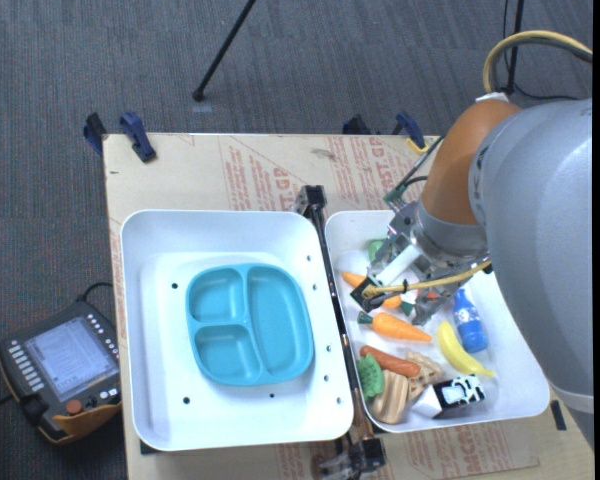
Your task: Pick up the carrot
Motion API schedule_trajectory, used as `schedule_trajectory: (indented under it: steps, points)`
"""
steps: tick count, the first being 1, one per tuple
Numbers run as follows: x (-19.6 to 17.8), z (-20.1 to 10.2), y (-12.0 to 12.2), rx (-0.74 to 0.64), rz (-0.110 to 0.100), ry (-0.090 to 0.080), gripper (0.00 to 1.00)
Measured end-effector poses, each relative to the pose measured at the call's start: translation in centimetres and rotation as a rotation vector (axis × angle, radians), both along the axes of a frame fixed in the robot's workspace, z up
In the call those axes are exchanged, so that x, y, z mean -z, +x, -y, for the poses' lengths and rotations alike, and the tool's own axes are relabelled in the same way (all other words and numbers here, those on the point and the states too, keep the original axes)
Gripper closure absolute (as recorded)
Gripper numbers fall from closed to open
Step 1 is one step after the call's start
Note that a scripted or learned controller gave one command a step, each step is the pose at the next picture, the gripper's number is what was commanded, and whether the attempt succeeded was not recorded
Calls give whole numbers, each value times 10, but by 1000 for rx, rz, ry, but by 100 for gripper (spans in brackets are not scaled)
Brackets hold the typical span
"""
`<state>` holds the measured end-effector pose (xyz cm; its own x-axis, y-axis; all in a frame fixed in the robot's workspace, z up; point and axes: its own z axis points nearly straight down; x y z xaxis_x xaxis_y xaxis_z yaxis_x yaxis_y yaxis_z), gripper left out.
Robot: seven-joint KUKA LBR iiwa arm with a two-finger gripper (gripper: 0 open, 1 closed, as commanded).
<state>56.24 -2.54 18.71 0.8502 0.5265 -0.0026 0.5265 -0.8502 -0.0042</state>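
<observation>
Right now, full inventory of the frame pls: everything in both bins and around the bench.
divided plate: 1, light blue, three compartments, middle of the left bin
left bin: 1, white, shallow
right bin: 1, white, shallow, holds the toy clutter
carrots: at least 2, orange, one mid-bin below the gripper, one lower left; another orange piece by the left wall, partly hidden
banana: 1, yellow, right of the carrots
bottle: 1, blue, right side
green item: 1, lower left of the right bin
clamps: blue, along the bench's far edge
pendant: 1, orange-grey, floor left of the bench
gripper: 1, low over the right bin's upper left
arm: 1, grey with orange band, from the right
</observation>
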Motion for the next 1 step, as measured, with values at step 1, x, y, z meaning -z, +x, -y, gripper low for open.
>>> schedule_trajectory:
  steps: [1]
  points:
    - [0, -13, -74, 17, -1, 0, 0]
